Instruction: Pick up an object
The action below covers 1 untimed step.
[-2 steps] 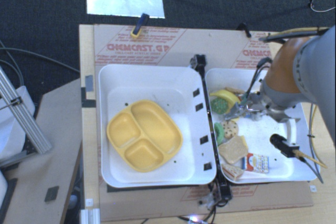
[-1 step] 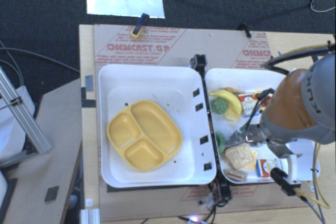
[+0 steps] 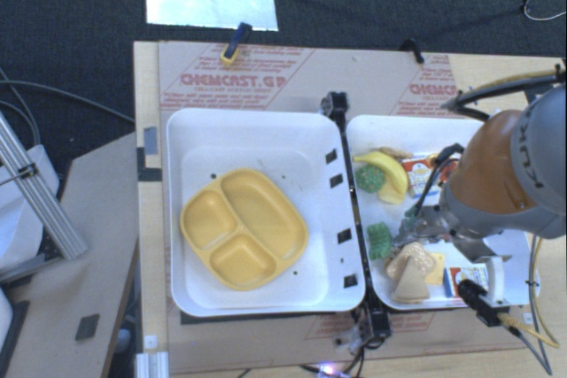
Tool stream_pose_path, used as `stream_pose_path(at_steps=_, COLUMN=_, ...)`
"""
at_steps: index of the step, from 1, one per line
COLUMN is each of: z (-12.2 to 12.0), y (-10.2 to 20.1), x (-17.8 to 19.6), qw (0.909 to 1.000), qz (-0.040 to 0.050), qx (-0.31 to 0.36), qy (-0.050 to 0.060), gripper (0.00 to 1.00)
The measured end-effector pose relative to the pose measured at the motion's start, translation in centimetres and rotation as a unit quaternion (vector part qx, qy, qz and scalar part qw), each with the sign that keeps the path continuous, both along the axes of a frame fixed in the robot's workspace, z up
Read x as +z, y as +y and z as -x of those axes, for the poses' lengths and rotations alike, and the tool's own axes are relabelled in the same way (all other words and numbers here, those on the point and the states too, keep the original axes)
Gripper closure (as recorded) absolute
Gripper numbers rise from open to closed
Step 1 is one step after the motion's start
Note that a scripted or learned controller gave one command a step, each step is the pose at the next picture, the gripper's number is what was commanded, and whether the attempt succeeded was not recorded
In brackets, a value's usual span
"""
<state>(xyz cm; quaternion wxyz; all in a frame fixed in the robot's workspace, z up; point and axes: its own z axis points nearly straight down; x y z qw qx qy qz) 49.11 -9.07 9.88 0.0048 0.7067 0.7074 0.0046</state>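
Note:
The right bin [image 3: 372, 133] holds a yellow banana [image 3: 386, 170], a green broccoli piece [image 3: 370, 180], a second green piece [image 3: 379, 239], tan bread-like pieces [image 3: 409, 268] and a red and white packet [image 3: 416, 165]. My gripper [image 3: 415, 227] hangs low over this bin, beside the second green piece and just above the tan pieces. The grey arm with its orange band [image 3: 487, 164] covers the bin's right half. Nothing shows between the fingers.
The left bin [image 3: 204, 133] holds a yellow three-compartment tray [image 3: 244, 227]. Black clips [image 3: 337, 106] sit along the divide between the bins. A red, white and blue packet [image 3: 469, 277] lies at the right bin's front edge. Cardboard lines the bench.

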Motion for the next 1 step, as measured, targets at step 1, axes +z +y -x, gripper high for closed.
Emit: stream_pose_path(at_steps=1, z=-3.02, y=7.8, x=9.07, qw=1.0, qz=-0.0011, qx=0.006, qy=0.001, gripper=1.0)
